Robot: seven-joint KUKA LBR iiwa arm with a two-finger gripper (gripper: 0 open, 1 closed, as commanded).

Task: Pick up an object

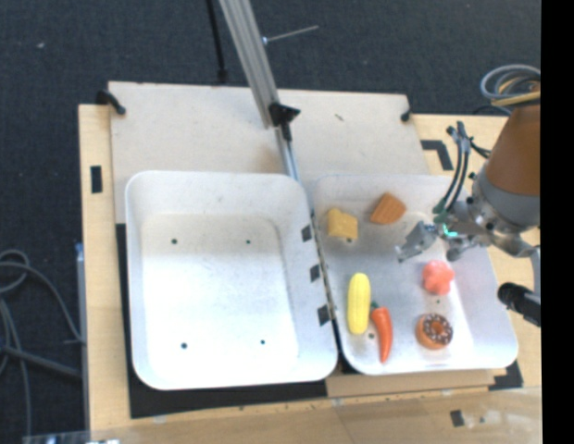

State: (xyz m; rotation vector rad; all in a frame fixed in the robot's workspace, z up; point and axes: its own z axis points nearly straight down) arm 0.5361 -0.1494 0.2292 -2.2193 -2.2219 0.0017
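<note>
Hand (426, 240) hovers at centre-right over right bin (495, 350), fingers apart and holding nothing, presumably lining up on pink object (438, 277).

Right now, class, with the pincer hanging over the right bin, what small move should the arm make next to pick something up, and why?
Probably a short shift toward the pink object, then straight down. The pincer hovers above the right bin with nothing visibly between its fingers, and the pink object lies just beside it, apart from the doughnut and the carrot.
</note>
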